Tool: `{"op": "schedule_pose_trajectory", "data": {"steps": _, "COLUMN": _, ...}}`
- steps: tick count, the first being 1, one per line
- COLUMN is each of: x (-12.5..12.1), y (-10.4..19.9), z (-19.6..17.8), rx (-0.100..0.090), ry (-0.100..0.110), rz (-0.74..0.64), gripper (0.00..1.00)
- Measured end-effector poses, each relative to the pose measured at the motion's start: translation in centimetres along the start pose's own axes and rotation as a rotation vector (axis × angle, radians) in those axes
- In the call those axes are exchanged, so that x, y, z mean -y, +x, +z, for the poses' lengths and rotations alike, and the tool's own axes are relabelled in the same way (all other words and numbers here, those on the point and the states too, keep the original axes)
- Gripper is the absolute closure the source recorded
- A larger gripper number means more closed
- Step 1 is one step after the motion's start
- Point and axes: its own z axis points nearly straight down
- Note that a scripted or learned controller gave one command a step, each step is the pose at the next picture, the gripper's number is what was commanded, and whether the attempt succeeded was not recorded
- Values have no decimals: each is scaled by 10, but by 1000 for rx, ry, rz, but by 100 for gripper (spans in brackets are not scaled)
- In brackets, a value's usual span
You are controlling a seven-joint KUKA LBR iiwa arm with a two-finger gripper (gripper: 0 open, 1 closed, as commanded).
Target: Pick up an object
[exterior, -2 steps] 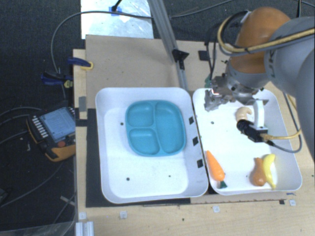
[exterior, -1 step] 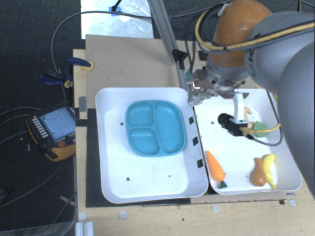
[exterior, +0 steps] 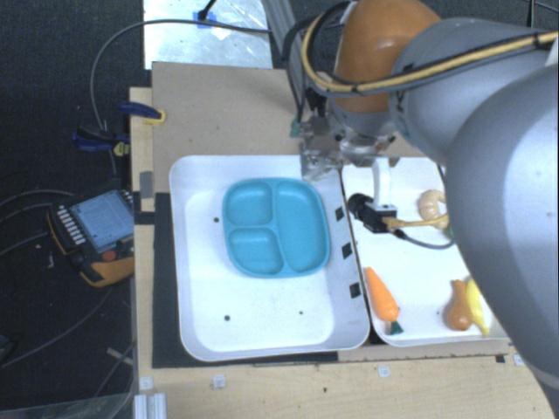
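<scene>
My gripper (exterior: 318, 164) hangs over the far end of the wall between the two white bins, under the orange wrist band (exterior: 380, 42). Nothing shows in it. A blue divided plate (exterior: 276, 227) lies in the left bin (exterior: 194, 317), just left of and nearer than the gripper. The right bin (exterior: 419, 332) holds an orange carrot (exterior: 382, 294) by its left wall. It also holds a pale round bulb (exterior: 431, 204), a brown pear-shaped piece (exterior: 456, 311) and a yellow piece (exterior: 477, 306). The arm hides the right part of that bin.
A black connector on a yellow cable (exterior: 370, 211) hangs over the right bin just below the gripper. Left of the bench lie a hand-held control unit (exterior: 94, 230) with cables and blue clamps (exterior: 103, 138). A bright sheet (exterior: 210, 20) sits at the far edge.
</scene>
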Motion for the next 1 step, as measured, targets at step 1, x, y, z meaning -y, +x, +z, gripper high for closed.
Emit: {"op": "schedule_pose_trajectory", "data": {"steps": 1, "x": 0, "y": -4, "z": -1, "rx": 2, "ry": 0, "rz": 4, "gripper": 0}}
